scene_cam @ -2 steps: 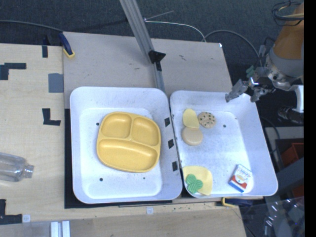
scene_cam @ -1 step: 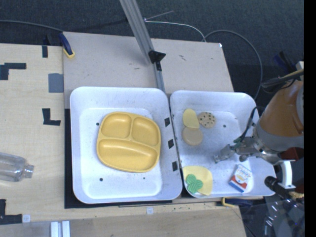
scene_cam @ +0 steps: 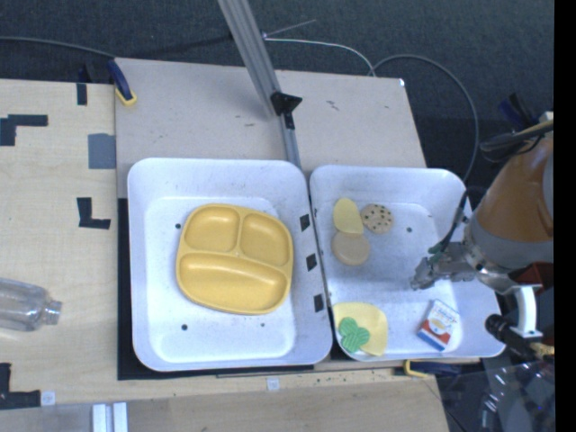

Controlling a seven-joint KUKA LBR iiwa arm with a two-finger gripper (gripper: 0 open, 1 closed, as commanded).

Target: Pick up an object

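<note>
The right bin (scene_cam: pixel 405 184) holds several small things. A yellow oval piece (scene_cam: pixel 347 215) and a speckled cookie (scene_cam: pixel 377 217) lie at its back, with a tan round disc (scene_cam: pixel 351 248) just in front of them. At the front edge sit a yellow and green toy (scene_cam: pixel 362 328) and a small red, white and blue carton (scene_cam: pixel 439 324). My gripper (scene_cam: pixel 423 277) hangs low over the bin's bare floor, right of the tan disc and above the carton. I see nothing held in it.
The left bin (scene_cam: pixel 144 241) carries a yellow divided plate (scene_cam: pixel 236 258). A metal rail (scene_cam: pixel 252 43) slants down to the bins' shared back edge. A clear plastic bottle (scene_cam: pixel 22 304) lies on the bench at far left. Cables (scene_cam: pixel 423 70) loop behind the right bin.
</note>
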